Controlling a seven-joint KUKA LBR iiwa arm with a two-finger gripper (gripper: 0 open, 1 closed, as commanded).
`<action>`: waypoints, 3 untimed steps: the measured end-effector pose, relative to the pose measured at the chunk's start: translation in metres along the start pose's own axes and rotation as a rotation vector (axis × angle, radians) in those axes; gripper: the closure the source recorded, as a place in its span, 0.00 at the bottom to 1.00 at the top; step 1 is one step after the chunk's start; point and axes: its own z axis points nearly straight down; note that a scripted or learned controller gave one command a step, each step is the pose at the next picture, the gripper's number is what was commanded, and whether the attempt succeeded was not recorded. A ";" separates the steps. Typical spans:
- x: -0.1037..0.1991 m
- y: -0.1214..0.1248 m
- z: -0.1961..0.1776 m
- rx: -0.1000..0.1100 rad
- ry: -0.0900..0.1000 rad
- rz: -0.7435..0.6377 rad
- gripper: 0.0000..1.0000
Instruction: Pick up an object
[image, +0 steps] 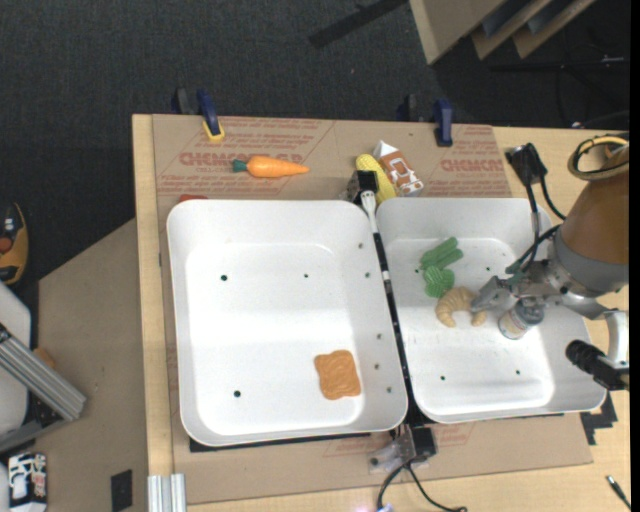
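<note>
In the right bin (480, 395) lie a green toy vegetable (438, 266) and, just below it, a tan croissant (453, 305). My gripper (500, 308) hangs low over this bin, immediately right of the croissant and close to touching it. The arm's orange band (600, 215) rises above it at the right edge. A flat orange-brown piece of toast (338, 375) rests in the left bin (230, 240) near its front right corner.
Behind the bins, on the cardboard board, lie a toy carrot (270, 168), a yellow corn cob (371, 172) and a small orange-and-white carton (401, 173). Blue clamps (211, 117) hold the board's far edge. A black cable (528, 180) runs along the right bin's far right side.
</note>
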 end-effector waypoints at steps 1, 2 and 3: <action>0.000 0.001 0.001 0.000 0.000 0.001 0.00; 0.000 0.002 0.001 -0.001 -0.001 -0.001 0.00; -0.001 0.002 0.001 -0.002 -0.001 0.000 0.00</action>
